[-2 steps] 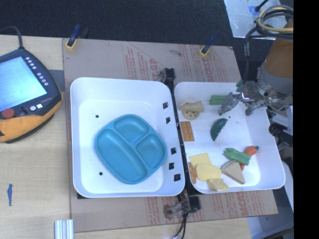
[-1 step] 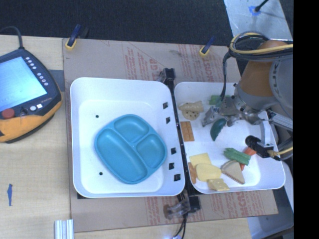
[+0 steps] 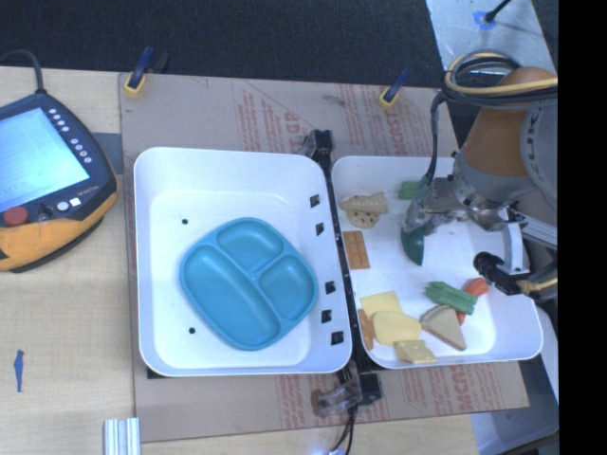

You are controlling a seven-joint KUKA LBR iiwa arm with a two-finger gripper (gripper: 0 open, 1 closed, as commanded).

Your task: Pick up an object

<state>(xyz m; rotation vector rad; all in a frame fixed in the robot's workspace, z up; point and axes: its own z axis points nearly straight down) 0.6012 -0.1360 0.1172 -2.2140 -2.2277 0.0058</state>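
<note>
bins: two white ones sitting side by side, left bin (image 3: 152, 254) and right bin (image 3: 517, 335).
left bin contents: one blue divided plate (image 3: 248, 281), three compartments, lying a bit left of centre.
right bin contents: I'm counting about nine small toy food pieces.
far side: one tan cracker (image 3: 365, 209), one small green piece (image 3: 410, 190) partly behind my wrist.
left wall: one orange-brown rectangle (image 3: 356, 248).
near side: three yellow cheese pieces (image 3: 395, 327), one brown wedge (image 3: 444, 328), one green bean-shaped piece (image 3: 450, 297) touching one small red piece (image 3: 476, 286).
my gripper (image 3: 414, 227): I'm hanging over the right bin's far half, pinching a dark teal piece (image 3: 413, 244).
dark teal piece: small, tapering to a point at its near end, sitting between my fingertips just right of the orange-brown rectangle; can't tell if it's touching the floor.
outside bins: one teach pendant (image 3: 43, 178) lying far left on the bench.
</note>
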